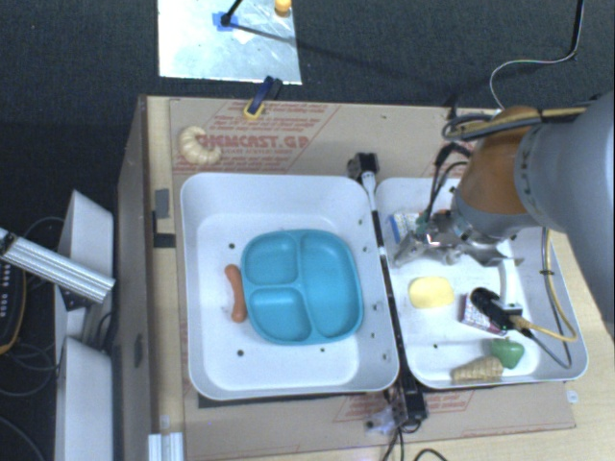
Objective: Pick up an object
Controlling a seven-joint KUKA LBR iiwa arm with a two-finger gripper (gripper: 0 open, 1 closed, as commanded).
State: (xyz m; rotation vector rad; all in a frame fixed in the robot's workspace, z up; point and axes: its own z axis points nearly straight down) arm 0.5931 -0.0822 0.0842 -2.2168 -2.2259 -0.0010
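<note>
White plastic is forming 2 shallow bins on a cardboard-topped bench (288, 133) over dark carpet. The left bin (207, 286) is holding a blue divided plate (301, 286), a small orange sausage (234, 293) lying just left of it. Right of the plate, in the right bin (567, 353), a pale yellow oval (430, 292) is sitting just below the gripper (430, 243); whether the claw is wide or narrow, I cannot tell.
</note>
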